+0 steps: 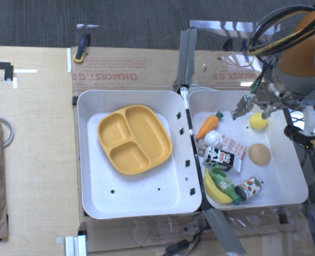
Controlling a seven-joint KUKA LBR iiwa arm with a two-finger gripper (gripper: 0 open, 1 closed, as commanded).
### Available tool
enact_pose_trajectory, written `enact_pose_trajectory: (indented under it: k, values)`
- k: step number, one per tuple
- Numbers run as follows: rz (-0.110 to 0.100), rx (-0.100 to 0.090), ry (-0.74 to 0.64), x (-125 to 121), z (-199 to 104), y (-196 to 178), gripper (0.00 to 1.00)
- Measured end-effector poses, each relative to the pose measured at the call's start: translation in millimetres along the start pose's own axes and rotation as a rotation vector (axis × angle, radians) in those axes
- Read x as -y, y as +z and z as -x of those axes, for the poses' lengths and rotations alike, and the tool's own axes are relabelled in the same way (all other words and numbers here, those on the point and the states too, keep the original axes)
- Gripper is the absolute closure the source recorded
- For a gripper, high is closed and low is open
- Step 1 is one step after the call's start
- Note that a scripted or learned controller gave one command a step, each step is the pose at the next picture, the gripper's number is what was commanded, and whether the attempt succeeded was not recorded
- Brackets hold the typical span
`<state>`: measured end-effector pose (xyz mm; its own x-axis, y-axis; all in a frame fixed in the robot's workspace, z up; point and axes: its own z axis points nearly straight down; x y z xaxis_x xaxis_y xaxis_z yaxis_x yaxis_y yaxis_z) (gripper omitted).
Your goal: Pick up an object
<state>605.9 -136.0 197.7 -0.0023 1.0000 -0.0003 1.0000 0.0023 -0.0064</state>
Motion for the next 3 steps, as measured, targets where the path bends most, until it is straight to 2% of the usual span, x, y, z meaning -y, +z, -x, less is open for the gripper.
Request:
enact_pose_trajectory:
  k: [1, 2, 3]
  values:
    - [0.002, 0.001, 0.103, 1, 59, 2, 0.0]
    - [0.002, 0.0, -0.062, -32, 51, 62, 0.0]
    - [0.004, -0.008, -0.12, -31, 76, 109, 0.0]
